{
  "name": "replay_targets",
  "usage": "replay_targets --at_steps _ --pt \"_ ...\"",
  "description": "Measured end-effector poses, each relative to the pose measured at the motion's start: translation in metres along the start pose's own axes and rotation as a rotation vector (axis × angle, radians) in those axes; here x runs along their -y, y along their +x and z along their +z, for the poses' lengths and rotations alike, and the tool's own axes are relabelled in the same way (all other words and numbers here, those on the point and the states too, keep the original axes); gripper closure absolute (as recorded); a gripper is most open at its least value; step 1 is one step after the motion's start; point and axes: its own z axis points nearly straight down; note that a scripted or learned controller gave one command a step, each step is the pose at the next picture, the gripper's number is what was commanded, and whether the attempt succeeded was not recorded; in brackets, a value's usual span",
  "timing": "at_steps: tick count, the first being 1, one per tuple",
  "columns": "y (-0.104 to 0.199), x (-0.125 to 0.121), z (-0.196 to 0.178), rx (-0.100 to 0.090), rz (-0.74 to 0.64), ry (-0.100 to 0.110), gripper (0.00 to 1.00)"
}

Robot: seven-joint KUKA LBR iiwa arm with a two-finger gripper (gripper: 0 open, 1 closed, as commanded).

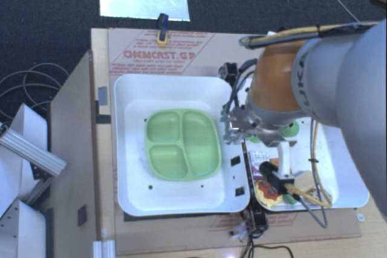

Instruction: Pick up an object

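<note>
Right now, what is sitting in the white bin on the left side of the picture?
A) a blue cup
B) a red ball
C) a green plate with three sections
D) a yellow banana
C, because the left bin holds a pale green plate split into three compartments, lying flat near the bin's middle, while the arm is over the other bin.

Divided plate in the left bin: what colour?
Pale green divided plate, clearest in the camera view.
</note>
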Motion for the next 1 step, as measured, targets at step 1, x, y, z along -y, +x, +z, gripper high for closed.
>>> replay_targets --at_steps 1 --pt "-0.1096 0.0412 -0.0005 0.003 0.005 0.004 1.00"
